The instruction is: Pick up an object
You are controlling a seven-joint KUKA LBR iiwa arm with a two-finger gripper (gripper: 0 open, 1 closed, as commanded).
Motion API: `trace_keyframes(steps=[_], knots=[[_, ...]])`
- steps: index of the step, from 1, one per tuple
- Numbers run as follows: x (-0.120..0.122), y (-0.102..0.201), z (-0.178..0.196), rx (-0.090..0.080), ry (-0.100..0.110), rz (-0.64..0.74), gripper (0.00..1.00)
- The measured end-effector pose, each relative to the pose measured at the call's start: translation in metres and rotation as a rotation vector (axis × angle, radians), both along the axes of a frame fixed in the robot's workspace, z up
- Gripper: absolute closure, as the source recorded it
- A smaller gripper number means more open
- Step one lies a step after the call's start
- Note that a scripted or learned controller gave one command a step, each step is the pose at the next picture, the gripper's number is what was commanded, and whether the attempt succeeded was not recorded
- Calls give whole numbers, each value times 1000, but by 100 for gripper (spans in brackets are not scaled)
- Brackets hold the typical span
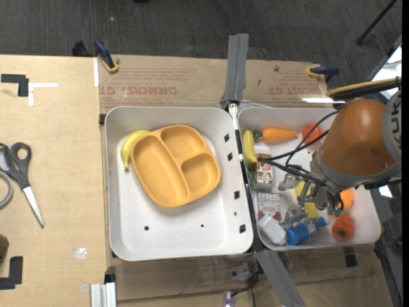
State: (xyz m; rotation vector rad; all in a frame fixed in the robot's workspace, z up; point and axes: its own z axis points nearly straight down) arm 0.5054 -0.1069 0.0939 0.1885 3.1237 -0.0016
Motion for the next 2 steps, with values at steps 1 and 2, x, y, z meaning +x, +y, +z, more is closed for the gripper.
trace_keyframes(steps=[1, 2], knots=[[67, 5, -1, 1, 7, -107, 0], [2, -7, -2, 1, 9, -50, 0]])
